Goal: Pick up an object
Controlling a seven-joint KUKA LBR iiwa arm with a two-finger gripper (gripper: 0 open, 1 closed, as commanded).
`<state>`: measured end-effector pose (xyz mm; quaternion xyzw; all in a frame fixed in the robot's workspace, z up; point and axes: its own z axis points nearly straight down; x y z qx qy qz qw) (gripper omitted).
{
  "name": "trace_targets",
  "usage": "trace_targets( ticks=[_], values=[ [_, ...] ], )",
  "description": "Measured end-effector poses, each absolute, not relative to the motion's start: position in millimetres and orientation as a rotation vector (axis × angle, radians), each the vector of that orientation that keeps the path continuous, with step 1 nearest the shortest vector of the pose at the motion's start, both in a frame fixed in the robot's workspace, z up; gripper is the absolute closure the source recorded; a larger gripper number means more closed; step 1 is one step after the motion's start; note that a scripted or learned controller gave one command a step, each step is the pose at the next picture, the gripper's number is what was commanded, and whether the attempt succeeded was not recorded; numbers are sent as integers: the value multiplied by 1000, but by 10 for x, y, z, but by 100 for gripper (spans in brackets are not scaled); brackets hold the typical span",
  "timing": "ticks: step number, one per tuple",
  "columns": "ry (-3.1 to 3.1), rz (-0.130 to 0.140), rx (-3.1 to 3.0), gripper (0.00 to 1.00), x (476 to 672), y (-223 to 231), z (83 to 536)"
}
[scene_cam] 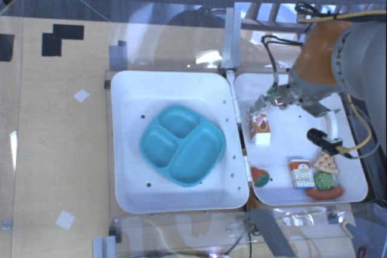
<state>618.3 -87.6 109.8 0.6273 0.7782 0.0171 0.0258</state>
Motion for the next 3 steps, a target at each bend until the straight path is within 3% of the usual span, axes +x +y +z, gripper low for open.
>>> trace_targets(
  ticks=[1,2,3],
  values=[
    [2406,52,1940,0,6180,-876,1096],
    [2267,61,2104,0,6016,-882,1094],
    [2303,23,2096,0,5241,-1458,1134]
  ],
)
